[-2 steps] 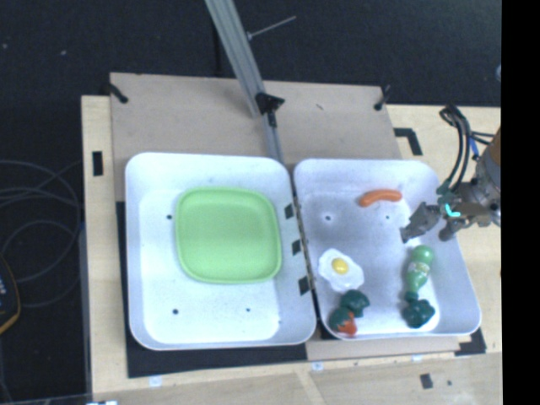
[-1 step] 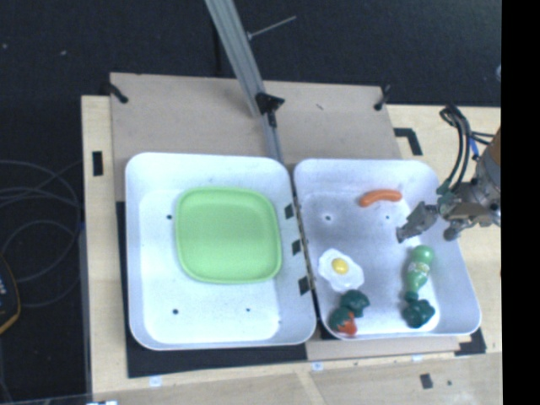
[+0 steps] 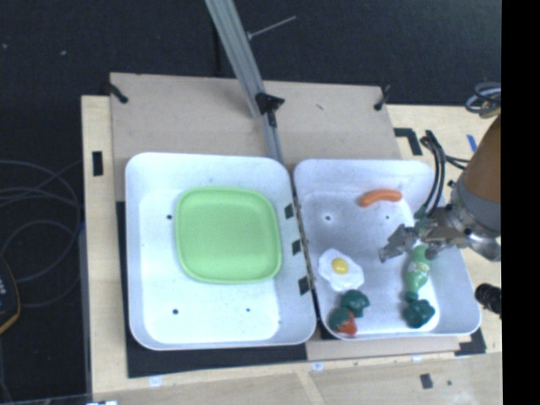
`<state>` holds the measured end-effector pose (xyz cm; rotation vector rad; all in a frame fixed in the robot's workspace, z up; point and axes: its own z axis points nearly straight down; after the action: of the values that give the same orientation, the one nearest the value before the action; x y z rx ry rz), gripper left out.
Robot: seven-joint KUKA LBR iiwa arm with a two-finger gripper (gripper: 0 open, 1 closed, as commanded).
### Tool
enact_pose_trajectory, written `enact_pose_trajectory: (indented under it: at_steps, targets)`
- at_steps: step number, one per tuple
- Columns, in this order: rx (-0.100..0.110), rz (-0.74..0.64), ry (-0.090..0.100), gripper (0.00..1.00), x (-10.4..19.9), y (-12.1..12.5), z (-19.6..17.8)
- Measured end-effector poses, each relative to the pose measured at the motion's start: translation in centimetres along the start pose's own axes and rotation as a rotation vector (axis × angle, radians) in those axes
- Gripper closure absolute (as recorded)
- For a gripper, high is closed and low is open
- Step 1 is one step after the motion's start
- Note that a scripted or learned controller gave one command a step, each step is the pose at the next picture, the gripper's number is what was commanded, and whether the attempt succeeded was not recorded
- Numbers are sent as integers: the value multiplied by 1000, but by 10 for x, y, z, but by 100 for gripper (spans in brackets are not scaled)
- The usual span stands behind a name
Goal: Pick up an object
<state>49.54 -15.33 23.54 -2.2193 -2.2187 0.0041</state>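
Note:
The right bin (image 3: 337, 192) holds an orange sausage-shaped piece (image 3: 380, 197) near its far side, a fried egg (image 3: 340, 268) by the left wall, a dark green and red piece (image 3: 348, 307) at the front, and a light green piece (image 3: 417, 272) with a dark green piece (image 3: 418, 312) at the front right. My gripper (image 3: 411, 245) hovers over the right part of this bin, just above the light green piece, with its fingers spread apart and nothing between them.
The left bin (image 3: 152, 226) carries a light green square plate (image 3: 228, 234). A grey slanted pole (image 3: 240, 49) rises from the bench behind the bins. Black cables hang by the arm at the right.

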Motion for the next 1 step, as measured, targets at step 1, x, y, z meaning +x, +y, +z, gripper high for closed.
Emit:
enact_pose_trajectory:
  at_steps: [1]
  targets:
    - [1,1,0,0,-2,0,62]
